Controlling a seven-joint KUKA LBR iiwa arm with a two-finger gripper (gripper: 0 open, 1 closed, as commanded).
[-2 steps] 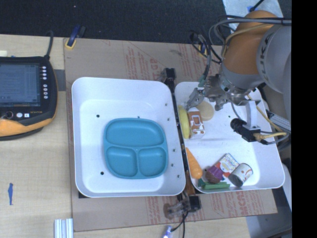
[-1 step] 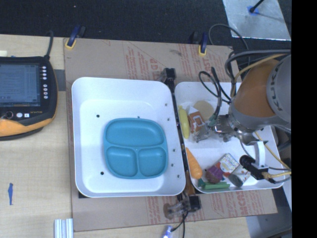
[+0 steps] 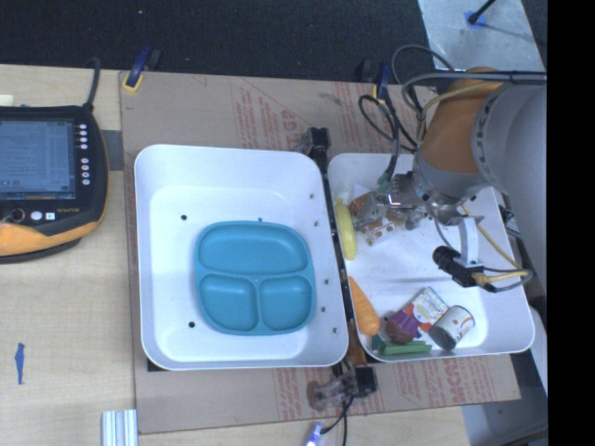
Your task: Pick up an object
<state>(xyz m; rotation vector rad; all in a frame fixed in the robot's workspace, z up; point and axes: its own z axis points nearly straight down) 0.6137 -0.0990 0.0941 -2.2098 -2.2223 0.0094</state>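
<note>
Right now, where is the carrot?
The carrot lies in the right bin, along its left wall near the bottom corner, below the yellow banana and left of the purple toy.

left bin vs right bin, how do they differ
The left bin holds a blue divided plate; the right bin holds scattered small items, including a carrot, a can and a yellow piece. The arm reaches over the right bin, not the left bin. Both are shallow and white.
</note>
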